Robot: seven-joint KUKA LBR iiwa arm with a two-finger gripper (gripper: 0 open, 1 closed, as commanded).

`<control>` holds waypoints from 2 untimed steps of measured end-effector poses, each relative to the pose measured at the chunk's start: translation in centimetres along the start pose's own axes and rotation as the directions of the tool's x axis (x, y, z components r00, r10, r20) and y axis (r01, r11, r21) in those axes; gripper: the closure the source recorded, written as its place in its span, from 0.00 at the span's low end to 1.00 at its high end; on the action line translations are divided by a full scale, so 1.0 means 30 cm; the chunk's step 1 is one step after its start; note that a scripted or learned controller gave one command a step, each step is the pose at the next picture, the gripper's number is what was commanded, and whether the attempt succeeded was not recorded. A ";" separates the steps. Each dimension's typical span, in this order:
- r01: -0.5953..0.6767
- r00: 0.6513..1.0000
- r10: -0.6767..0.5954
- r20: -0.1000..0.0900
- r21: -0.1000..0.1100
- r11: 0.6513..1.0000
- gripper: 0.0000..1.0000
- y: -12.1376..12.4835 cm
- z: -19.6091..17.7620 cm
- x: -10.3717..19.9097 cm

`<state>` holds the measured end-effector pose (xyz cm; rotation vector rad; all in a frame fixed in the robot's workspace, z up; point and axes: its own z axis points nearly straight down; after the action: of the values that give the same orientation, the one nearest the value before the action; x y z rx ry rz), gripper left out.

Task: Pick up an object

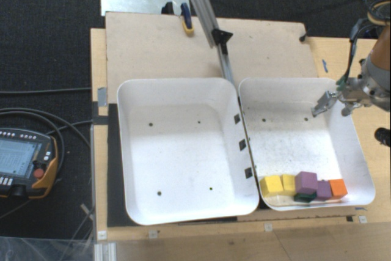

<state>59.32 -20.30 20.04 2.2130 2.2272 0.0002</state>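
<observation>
Two shallow white bins sit side by side on the bench (269,46). The left bin (177,95), well away from the hand, is smooth moulded plastic with rounded corners. The right bin (360,162) holds a tight cluster of small blocks along its near wall, well below and slightly left of the hand: two yellow blocks (278,184), a dark green piece (304,197), purple blocks (311,183) and an orange block (338,187), all matte and squarish. The hand (335,104) hangs over the bin's upper right area, holding nothing; whether it is released or clenched I cannot tell. Packed so tightly against the wall, the blocks could jam or be pushed aside, so a grasp could well slip.
</observation>
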 end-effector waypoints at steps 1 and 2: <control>0.000 1.000 0.000 0.000 0.000 1.000 0.00 0.000 0.000 0.000; 0.002 1.000 -0.001 -0.005 0.006 1.000 0.00 -0.259 0.040 0.222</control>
<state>51.52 -13.68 18.81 2.2171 2.2347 -0.0011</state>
